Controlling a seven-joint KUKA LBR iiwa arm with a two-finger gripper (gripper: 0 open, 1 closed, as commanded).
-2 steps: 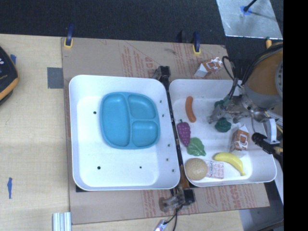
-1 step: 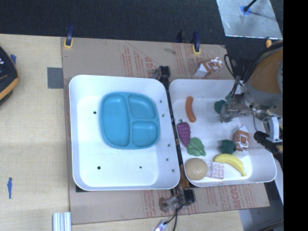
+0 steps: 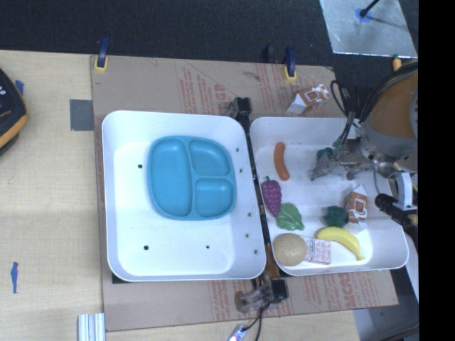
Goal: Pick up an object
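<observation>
My gripper [image 3: 322,169] hangs over the upper middle of the right bin [image 3: 387,261], reaching in from the right. Nothing shows in it. Left of it lies an orange-red sausage [image 3: 281,160]. Below that are purple grapes [image 3: 271,195] and a green leafy piece [image 3: 289,217]. Along the bin's front lie a round tan bun [image 3: 290,249], a small red-and-white packet [image 3: 319,251] and a yellow banana [image 3: 341,240]. A dark green item [image 3: 335,215] and a small carton [image 3: 355,208] sit below and right of the gripper.
The left bin [image 3: 121,261] holds a blue divided plate [image 3: 192,176]. Another small carton [image 3: 309,99] lies on the cardboard behind the right bin. Cables and the arm's body [image 3: 391,119] crowd the right bin's far right corner.
</observation>
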